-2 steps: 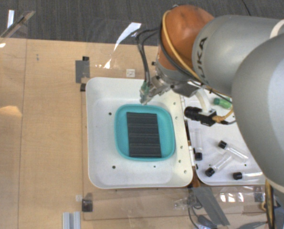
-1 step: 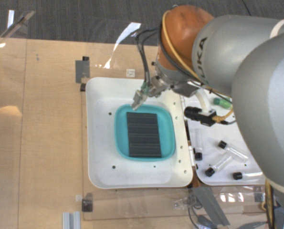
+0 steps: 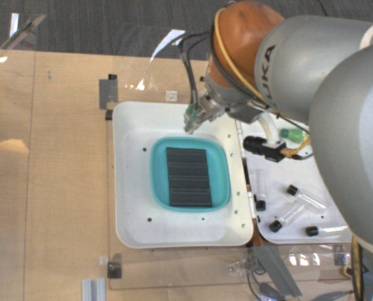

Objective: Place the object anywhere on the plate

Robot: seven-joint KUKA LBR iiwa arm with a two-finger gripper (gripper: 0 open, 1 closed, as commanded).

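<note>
- Currently the pincer (image 3: 190, 125) hovers above the teal plate (image 3: 158, 168), upper centre; finger state cannot be told.
- Dark ribbed object (image 3: 189, 177) lies on the plate.
- Risk: a descent could nudge it off.

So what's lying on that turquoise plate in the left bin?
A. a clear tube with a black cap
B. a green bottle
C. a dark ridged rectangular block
C: a dark ridged rectangular block lies flat in the middle of the turquoise plate.
</note>
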